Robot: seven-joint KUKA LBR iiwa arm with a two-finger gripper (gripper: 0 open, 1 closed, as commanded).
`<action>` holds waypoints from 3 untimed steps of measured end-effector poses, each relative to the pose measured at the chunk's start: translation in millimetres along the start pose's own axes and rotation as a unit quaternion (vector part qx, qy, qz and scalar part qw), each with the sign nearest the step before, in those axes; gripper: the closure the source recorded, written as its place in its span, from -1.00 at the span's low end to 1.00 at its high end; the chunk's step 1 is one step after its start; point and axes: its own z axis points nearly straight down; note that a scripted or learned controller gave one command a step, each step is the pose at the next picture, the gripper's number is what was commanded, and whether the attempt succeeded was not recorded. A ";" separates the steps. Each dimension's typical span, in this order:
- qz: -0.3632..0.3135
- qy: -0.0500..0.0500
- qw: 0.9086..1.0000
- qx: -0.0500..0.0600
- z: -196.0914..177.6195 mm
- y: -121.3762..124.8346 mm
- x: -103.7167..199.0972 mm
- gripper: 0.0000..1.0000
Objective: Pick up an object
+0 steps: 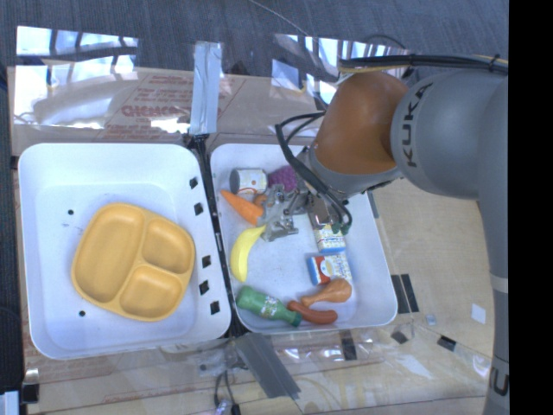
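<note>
The arm [432, 137] enters from the right and reaches down over the right bin [380, 271]. Its orange band [359, 124] sits directly above the wrist. The tool [281, 214] is low over the upper middle of the right bin, among the objects there. Whether the tool is open or closed cannot be determined, and no object is visibly held by it.

Contents of the right bin:
- A small can [248, 181] lies near the top left corner.
- A purple object [283, 178] lies just beside the can, partly covered by the wrist.
- A carrot [242, 206] lies below the can, close to the tool.
- A banana [244, 251] lies below the carrot, along the left side.
- A small carton [327, 253] lies right of centre.
- A green bottle [268, 306], a sausage [313, 314] and a chicken leg [331, 293] lie together near the bottom edge.

The left bin [52, 180] holds a yellow divided plate [131, 260]. Both bins rest side by side on the bench [432, 258].
</note>
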 end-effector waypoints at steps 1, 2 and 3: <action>-0.021 -0.022 0.999 0.008 21.4 0.8 74.3 1.00; -0.023 -0.008 1.000 0.003 28.5 4.1 81.5 -1.00; 0.027 -0.001 1.000 0.000 54.2 -0.9 -32.0 -1.00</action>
